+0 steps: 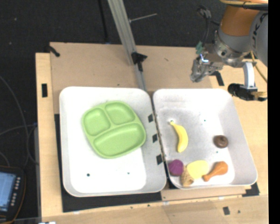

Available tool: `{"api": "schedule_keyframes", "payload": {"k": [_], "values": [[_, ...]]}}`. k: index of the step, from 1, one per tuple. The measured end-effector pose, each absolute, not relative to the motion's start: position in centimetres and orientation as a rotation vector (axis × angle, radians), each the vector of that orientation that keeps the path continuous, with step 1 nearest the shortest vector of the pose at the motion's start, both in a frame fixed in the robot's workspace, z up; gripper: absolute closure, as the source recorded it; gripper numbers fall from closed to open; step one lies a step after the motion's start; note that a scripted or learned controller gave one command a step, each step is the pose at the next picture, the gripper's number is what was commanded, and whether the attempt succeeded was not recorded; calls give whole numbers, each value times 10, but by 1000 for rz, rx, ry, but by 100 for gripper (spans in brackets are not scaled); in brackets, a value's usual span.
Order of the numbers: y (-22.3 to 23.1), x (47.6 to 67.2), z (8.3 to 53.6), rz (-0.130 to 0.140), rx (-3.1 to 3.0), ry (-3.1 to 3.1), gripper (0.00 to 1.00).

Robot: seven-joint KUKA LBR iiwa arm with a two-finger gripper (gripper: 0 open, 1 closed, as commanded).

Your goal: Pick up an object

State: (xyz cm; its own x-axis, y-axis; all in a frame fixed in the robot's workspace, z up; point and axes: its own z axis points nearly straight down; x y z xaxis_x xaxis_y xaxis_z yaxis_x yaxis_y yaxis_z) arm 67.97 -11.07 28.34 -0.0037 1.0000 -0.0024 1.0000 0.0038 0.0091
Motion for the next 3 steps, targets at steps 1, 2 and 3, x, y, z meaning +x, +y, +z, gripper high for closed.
{"api": "schedule_keyframes", "payload": {"k": [1, 2, 3], "values": [[-112, 680, 300, 3, 2212, 2225, 100], [-64, 657, 303, 0, 2215, 2227, 100], [-25, 635, 284, -2, 2217, 2228, 100]]}}
